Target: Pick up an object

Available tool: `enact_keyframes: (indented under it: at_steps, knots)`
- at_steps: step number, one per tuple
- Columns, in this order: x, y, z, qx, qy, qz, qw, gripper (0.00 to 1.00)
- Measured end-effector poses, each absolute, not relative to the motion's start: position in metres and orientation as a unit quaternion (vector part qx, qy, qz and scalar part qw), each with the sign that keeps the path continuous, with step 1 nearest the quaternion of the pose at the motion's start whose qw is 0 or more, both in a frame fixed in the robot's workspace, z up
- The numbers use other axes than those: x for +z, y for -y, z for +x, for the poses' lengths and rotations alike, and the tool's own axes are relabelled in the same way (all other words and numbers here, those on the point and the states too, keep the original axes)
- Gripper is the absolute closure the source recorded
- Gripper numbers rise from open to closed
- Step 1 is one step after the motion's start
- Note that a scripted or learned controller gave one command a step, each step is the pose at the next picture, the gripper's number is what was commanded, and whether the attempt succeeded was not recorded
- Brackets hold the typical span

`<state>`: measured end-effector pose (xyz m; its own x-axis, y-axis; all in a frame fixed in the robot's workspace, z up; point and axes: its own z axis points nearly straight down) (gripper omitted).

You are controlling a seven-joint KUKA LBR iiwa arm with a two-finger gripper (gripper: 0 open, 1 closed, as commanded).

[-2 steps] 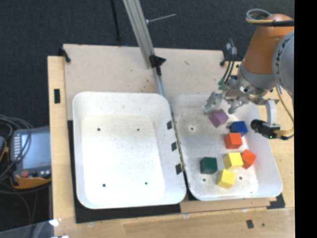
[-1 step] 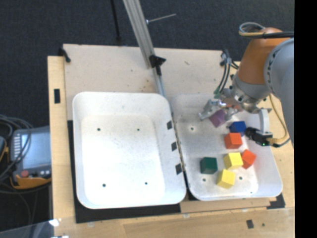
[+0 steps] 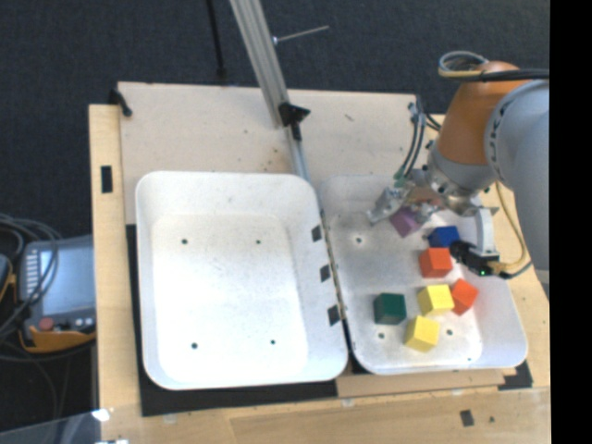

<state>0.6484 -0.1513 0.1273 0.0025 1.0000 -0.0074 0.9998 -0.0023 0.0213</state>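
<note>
With gripper (image 3: pixel 396 202) low over the right bin (image 3: pixel 365 266), far side, just at the purple block (image 3: pixel 404 221), cannot tell whether open or closed. Best to centre on that block, descend straight, close squarely, avoiding the blue block (image 3: pixel 444 237) just beside. Elsewhere: speckled white floor, other blocks (image 3: pixel 435 298) clustered nearer, left bin (image 3: pixel 231 276) alongside on pale bench (image 3: pixel 203 128).

Showed at the upper right of the frame as a broad, smooth grey arm (image 3: pixel 523 128). Wore a glossy orange band (image 3: pixel 467 128) just left of the grey shell, rounded like a barrel. Bore a pale cable loop (image 3: pixel 462 61) above the band and thin dark cables (image 3: pixel 413 151) down its left side. Ended in a small, silvery grey gripper (image 3: pixel 393 202), its details too blurred to tell.
</note>
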Motion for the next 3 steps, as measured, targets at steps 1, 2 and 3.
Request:
enact_keyframes:
  at_steps: [1, 2, 3]
  knots:
    - [0.139, 0.153, 0.650, 0.0062, -0.705, 0.709, 0.013, 1.00]
    - [0.187, 0.147, 0.648, 0.0018, -0.708, 0.706, 0.003, 1.00]
    - [0.252, 0.151, 0.646, 0.0022, -0.708, 0.706, 0.004, 1.00]
